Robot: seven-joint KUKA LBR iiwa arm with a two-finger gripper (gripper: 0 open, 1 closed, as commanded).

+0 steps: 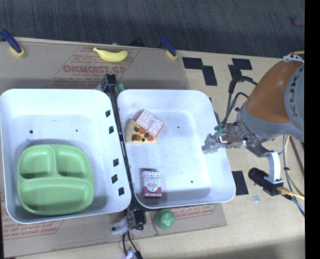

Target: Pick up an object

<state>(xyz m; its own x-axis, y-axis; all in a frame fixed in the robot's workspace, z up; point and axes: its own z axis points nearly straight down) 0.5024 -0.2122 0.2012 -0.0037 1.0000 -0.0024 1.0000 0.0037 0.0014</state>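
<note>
Green ball (pixel 164 218) and small red box (pixel 151 183) lie low in the view, gripper (pixel 212 144) off at the right bin's rim.

Just outside the right bin (pixel 195 102), the ball rests on cardboard at its 6 o'clock edge; the red box stands inside, near that same edge. At the bin's 10 o'clock, a pizza-slice toy (pixel 139 134) touches a red-and-white packet (pixel 149 123). From the gripper, these lie toward 9 o'clock, well apart, the red box toward 8 o'clock. Whether the jaws are open or closed cannot be told; nothing shows between them. A green divided tray (pixel 54 178) sits in the left bin (pixel 19 104).
</note>
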